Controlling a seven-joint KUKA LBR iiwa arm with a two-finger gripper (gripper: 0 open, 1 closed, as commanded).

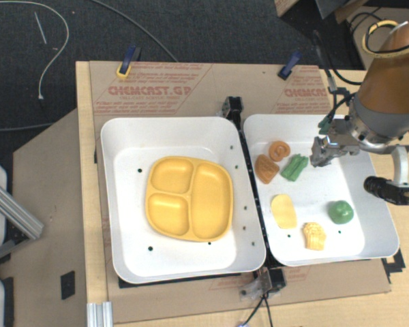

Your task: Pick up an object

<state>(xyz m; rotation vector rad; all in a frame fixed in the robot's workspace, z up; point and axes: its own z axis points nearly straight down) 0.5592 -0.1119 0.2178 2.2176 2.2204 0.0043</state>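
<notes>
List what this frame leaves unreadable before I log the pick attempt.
- Tool, camera view: small and dark under the wrist; its finger state is unreadable.
- Arm, camera view: cut off by the right edge.
- Brown toy and yellow toy in the right bin: too small to identify.

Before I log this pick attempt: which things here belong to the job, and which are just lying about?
Belonging to the job:
- gripper
- green block
- brown pieces
- pale yellow piece
- yellow corn
- green round piece
- right bin

Lying about:
- yellow divided plate
- left bin
- blue clamps
</notes>
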